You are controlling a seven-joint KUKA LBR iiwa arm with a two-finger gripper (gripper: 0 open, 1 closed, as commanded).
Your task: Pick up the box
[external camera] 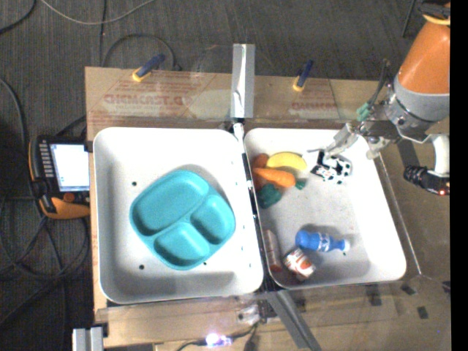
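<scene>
From above, two white bins sit side by side on the surface [146,93]. The left bin [110,196] holds a teal divided tray [184,218] lying near its middle.

The right bin [380,247] carries several things. Against its left wall near the far corner lie a banana [287,160], a carrot [276,175] and a green piece [268,194], all bunched and touching. Near the front edge a blue bottle [319,241] lies on its side, and just in front of it, by the front left corner, lies the box [298,262], small, red and white, tilted.

The arm [428,64] comes in over the right bin's far right corner. Its pincer [338,150] hangs above the far part of that bin, right beside a black-and-white toy [333,170]; whether its tips are apart or together, I cannot tell. It is well apart from the box.

An orange handset [62,174] lies off the left bin's left side.
</scene>
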